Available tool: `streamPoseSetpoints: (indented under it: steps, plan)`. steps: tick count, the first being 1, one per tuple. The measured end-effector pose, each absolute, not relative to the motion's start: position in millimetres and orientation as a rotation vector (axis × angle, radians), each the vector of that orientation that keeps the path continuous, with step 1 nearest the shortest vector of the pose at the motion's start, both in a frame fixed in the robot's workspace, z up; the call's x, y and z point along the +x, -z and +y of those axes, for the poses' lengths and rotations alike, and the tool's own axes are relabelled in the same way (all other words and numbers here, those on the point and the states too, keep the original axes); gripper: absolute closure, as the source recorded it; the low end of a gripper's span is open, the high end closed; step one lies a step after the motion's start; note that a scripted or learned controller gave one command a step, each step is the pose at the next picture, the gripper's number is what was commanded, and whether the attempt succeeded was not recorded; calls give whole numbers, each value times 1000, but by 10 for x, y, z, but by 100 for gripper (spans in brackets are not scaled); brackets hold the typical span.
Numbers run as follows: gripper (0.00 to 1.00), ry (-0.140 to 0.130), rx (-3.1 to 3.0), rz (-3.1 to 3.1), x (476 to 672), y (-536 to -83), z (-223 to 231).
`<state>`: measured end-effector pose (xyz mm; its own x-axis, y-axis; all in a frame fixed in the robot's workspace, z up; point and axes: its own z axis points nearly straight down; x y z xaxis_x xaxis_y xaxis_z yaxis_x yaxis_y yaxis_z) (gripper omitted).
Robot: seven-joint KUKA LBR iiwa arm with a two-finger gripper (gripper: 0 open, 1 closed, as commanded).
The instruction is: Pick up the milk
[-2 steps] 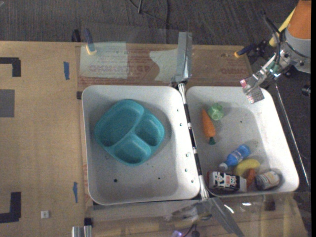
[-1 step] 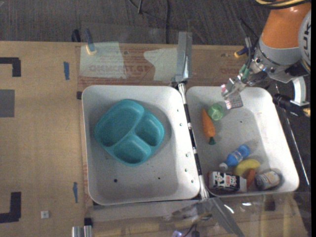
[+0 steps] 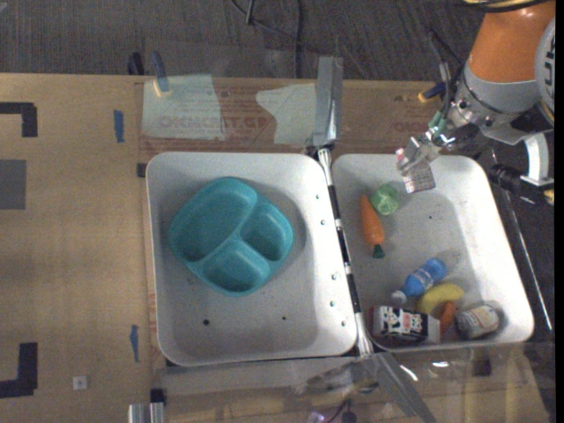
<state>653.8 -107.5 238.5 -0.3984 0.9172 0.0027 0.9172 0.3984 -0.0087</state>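
A pale wooden bench (image 3: 70,263) marked with black tape corners and bits of blue tape carries two shallow white bins side by side, with dark carpeted floor (image 3: 132,11) beyond its far edge. The arm (image 3: 511,33), grey with an orange band, reaches in from the upper right and slants down over the far rim of the right bin (image 3: 493,236). Its gripper (image 3: 416,167) hangs above that bin's far end, and I cannot tell whether the fingers are open or closed. The milk (image 3: 405,323), a small carton with black and white patches, lies on its side against the near wall of the right bin, well apart from the gripper. Just beside it are a blue bottle (image 3: 421,279), a yellow piece (image 3: 440,299) and a small can (image 3: 478,320). A carrot (image 3: 373,225) and a green object (image 3: 384,198) lie nearer the gripper. The left bin (image 3: 176,324) holds a teal divided plate (image 3: 231,234).
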Motion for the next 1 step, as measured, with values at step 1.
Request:
streamPoseSetpoints:
  steps: [1]
  plan:
    - [100,-13,-1717,-2621,6544,-2450,-1073]
